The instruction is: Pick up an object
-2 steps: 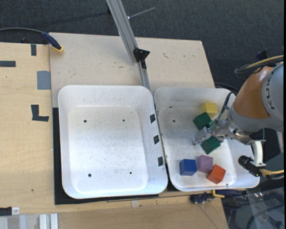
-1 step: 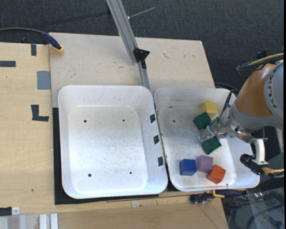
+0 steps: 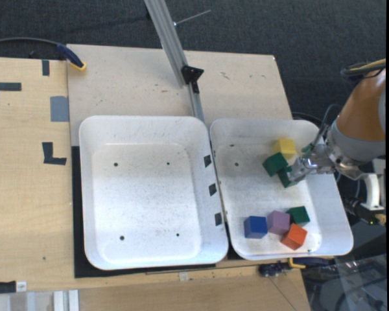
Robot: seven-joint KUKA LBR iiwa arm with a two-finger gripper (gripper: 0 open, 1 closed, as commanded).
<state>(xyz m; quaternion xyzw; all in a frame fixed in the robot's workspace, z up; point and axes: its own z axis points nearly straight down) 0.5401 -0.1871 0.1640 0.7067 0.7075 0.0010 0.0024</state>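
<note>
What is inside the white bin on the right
The right bin holds a yellow block, two green blocks, a blue, a purple and an orange one. The gripper covers whatever lies beneath it.

Both white bins look like smooth, matt plastic, faintly speckled. Blocks look solid and matt: green block just left of the gripper, yellow block above-left of it, blue block, purple block and orange block below. Bench top looks like pale, scuffed wood. Slanted rail looks like brushed metal. Gripper parts look metallic grey.
</note>
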